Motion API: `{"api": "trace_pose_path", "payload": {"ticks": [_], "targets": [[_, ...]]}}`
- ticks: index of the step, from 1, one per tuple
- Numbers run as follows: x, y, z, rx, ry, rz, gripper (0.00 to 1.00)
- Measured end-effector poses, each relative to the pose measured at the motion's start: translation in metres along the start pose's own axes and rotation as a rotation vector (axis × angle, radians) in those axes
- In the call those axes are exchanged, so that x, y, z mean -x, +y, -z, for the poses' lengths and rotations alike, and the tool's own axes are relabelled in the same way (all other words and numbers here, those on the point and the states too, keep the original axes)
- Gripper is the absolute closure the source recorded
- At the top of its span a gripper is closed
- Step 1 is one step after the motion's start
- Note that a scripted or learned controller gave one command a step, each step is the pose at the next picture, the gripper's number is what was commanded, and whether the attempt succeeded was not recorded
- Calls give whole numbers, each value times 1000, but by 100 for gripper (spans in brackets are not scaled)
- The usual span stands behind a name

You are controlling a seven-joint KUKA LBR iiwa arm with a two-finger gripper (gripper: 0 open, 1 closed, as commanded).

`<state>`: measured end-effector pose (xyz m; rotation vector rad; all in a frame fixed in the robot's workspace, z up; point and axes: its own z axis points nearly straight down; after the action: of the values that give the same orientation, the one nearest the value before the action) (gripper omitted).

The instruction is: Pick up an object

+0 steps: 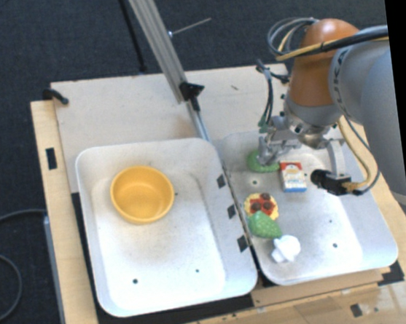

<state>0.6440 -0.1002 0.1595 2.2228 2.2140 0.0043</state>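
The claw [266,151] is down at the far end of the right-hand shallow white bin [359,237], right over a flat round green piece [259,162], seemingly placed to grasp it; whether it is released or clenched I cannot tell. Nearby lie a small red-and-white carton [292,176], a yellow-and-red toy [260,204], a green lump [264,225] and a white crumpled piece [286,248]. A yellow plastic bowl [142,193] sits in the left-hand white bin [201,268].

A round yellow plastic bowl [142,193] sits upright in the upper left of the left white bin. In the right bin, a flat green disc-shaped object [260,162] lies near the top edge, a small red-and-white carton [292,177] stands just right of it, a yellow-and-red toy [260,205] touches a green leafy piece [264,225] below, and a crumpled white object [286,248] rests lowest.
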Motion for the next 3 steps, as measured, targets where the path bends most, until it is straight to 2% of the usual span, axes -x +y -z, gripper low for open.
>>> {"api": "trace_pose_path", "payload": {"ticks": [2,3], "targets": [[-1,14,103,1,1,8,100],[0,15,128,-1,2,9,100]]}}
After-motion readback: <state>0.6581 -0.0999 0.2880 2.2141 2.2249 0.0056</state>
